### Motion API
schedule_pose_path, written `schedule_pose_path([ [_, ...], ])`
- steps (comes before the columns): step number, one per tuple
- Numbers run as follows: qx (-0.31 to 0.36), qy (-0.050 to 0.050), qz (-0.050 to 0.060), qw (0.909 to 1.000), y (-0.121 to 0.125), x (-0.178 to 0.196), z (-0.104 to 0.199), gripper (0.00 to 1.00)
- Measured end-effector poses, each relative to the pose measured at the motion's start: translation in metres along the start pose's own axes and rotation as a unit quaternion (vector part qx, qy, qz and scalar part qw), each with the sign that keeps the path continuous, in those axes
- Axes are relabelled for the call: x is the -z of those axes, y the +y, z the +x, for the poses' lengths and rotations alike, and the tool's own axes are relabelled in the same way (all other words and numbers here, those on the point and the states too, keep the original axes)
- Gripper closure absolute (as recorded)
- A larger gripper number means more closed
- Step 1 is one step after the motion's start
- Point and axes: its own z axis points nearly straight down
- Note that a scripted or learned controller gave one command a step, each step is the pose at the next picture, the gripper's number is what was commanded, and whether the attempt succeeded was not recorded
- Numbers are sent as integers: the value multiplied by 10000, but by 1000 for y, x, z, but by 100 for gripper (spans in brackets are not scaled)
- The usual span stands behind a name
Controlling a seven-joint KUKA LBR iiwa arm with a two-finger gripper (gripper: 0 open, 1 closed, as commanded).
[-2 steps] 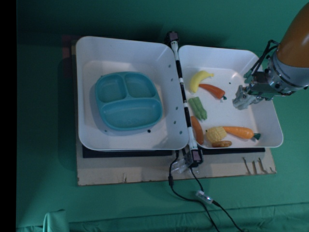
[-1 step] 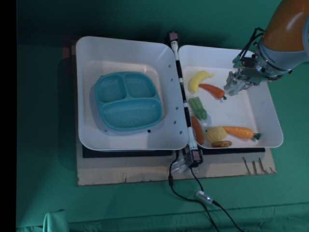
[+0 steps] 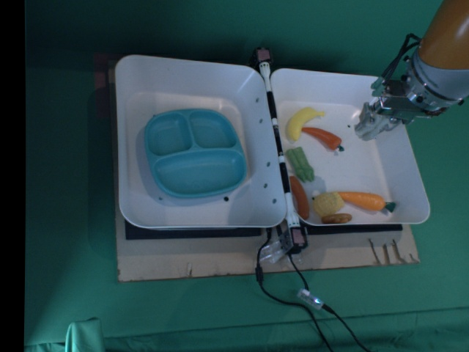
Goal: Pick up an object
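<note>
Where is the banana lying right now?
In the camera view, the banana lies in the right bin, near its upper-left corner by the divider, just above the red pepper and left of the gripper.

Toy food, R bin, all lying flat, left of/below gripper (image 3: 368, 127): banana (image 3: 301, 120), red chili (image 3: 322, 138) nearest; green pod (image 3: 300, 163); sausage (image 3: 298, 196); corn (image 3: 328, 203); carrot (image 3: 364, 200); brown bit (image 3: 336, 218).

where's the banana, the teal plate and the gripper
banana (image 3: 303, 120), camera view, middle of its curve
teal plate (image 3: 155, 171), camera view, left rim
gripper (image 3: 366, 130), camera view, at its fingertips
</note>
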Motion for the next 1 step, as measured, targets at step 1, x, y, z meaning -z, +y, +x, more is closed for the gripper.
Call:
schedule_pose_path([
  [1,-2,-8,-2,10000,72,-11,-30,100],
])
